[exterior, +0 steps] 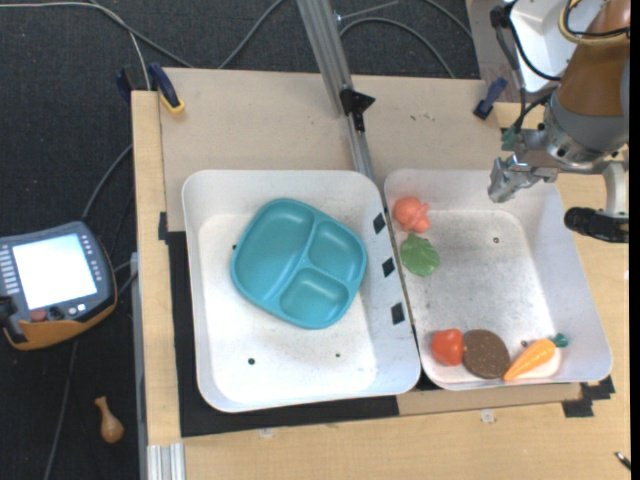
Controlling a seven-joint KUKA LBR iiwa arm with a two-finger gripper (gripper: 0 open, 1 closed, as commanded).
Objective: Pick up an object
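The right bin point(520, 230) holds several toy foods. A pinkish-orange piece point(410, 213) and a green leafy piece point(420, 257) lie along its left wall. A red tomato point(448, 346), a brown round patty point(485, 353) and an orange carrot point(530, 359) sit in a row at its near edge. My gripper point(508, 183) hangs over the bin's far right corner, well apart from all of them, with nothing seen between its fingers.
The left bin point(215, 358) carries a teal divided plate point(299, 262). A slanted metal bar point(335, 58) runs down to the seam between the bins. A teach pendant point(50, 283) lies on the floor at the left.
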